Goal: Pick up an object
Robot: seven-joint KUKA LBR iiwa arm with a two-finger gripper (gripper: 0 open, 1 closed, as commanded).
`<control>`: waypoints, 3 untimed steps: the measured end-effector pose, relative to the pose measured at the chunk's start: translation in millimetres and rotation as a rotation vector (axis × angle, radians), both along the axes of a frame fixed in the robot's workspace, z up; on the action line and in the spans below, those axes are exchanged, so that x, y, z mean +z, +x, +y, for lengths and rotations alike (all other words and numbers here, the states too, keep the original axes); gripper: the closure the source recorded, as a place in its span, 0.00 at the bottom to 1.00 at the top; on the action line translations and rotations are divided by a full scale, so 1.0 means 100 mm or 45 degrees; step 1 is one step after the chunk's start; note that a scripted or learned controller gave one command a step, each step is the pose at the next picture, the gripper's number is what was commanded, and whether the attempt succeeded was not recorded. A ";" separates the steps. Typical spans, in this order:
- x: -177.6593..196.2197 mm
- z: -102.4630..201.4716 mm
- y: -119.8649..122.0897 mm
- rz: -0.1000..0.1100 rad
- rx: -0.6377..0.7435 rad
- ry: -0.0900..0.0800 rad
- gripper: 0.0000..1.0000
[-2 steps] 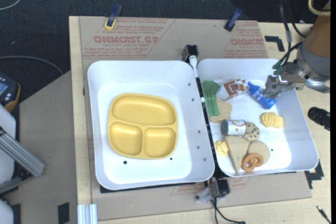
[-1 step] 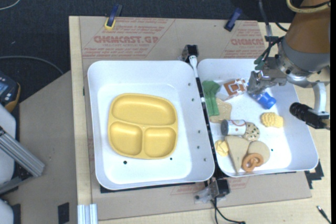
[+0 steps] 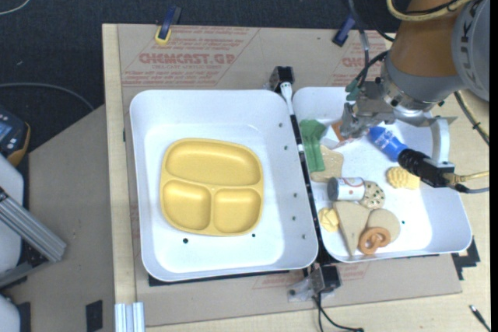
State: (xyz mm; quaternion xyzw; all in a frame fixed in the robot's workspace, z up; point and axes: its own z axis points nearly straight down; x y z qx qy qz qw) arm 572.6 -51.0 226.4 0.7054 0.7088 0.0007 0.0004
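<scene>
At the bottom right of the frame you see a small brown pretzel-like ring (image 3: 375, 239) near the front edge of the right white plastic bin (image 3: 447, 225), with a pale round cracker (image 3: 373, 194) and a little white cylinder (image 3: 346, 188) just above it. To the left, the left white plastic bin (image 3: 148, 167) holds a yellow divided plastic plate (image 3: 211, 186). Farther up, the grey arm's gripper (image 3: 352, 123) hangs over the right bin's upper part beside a green flat piece (image 3: 313, 142) and a blue bottle-like object (image 3: 385, 141); you cannot tell how the jaws stand.

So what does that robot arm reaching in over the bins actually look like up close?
The arm is a thick, rounded grey tube with a broad orange band above the wrist. A yellowish cable loops around its top, thinner dark cables trail down, and it ends in a small dark metal gripper.
</scene>
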 end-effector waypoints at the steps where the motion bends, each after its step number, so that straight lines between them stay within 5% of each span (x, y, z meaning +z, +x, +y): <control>1: -0.10 0.47 -0.13 0.006 0.000 0.003 1.00; 3: -0.02 0.36 -0.18 0.006 -0.007 0.000 1.00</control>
